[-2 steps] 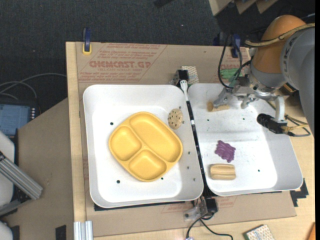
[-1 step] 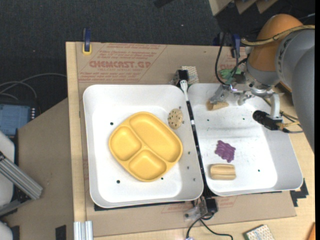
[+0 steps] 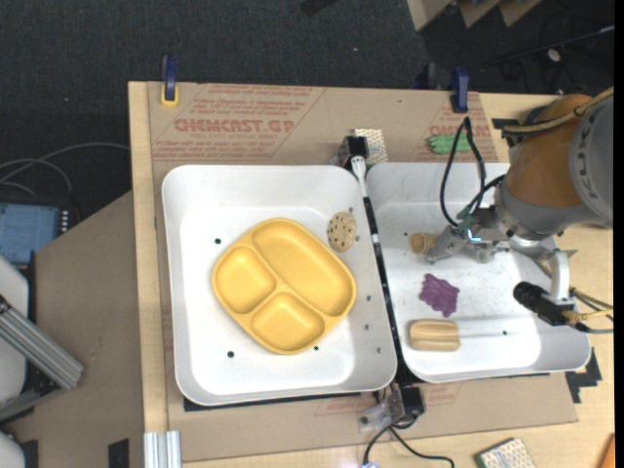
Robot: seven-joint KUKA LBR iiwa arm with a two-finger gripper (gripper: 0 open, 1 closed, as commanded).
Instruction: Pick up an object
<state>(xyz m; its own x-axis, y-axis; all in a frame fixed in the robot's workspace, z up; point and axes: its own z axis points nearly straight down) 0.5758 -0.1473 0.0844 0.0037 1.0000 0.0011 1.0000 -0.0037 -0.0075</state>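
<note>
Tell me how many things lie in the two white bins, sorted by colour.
Yellow: 1, the tray in the left bin
Speckled beige: 1, the cookie beside it
Tan: 2, the bun and the small lump in the right bin
Purple: 1, the purple piece
Total: 5

Arm (image 3: pixel 575 164): bulky rounded grey casing, smooth, slightly glossy. Wide orange band (image 3: pixel 541 159) wraps it above the wrist, curved, with highlights along its top. Below the band a lighter silver-grey wrist section. Claw (image 3: pixel 450 246): small, metallic grey, angular parts, a tiny blue-white glint near its base. Thin black cable (image 3: pixel 450 169) loops up from the wrist area in an arc. A black cylindrical piece (image 3: pixel 539 301) juts out under the wrist on a pale bracket.
</note>
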